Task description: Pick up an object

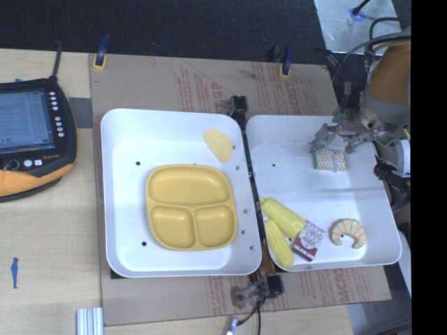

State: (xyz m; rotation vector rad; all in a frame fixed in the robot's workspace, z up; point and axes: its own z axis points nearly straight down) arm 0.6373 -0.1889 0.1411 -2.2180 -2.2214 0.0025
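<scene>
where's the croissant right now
The croissant lies in the right bin, near its front right corner, just right of the small red packet and the two corn cobs.

A small pale box with a green speckled pattern [330, 160] is seen in the upper part of the right bin [293, 187], directly under the gripper [338, 139], whose fingers are spread around its top; two yellow corn cobs [281, 229] are laid side by side at a slant near the bin's lower left wall, touching each other; a small red and white packet [308, 241] is set just beside their lower ends; a tan croissant [348, 232] is placed near the lower right corner, curved downward and apart from the packet.
</scene>
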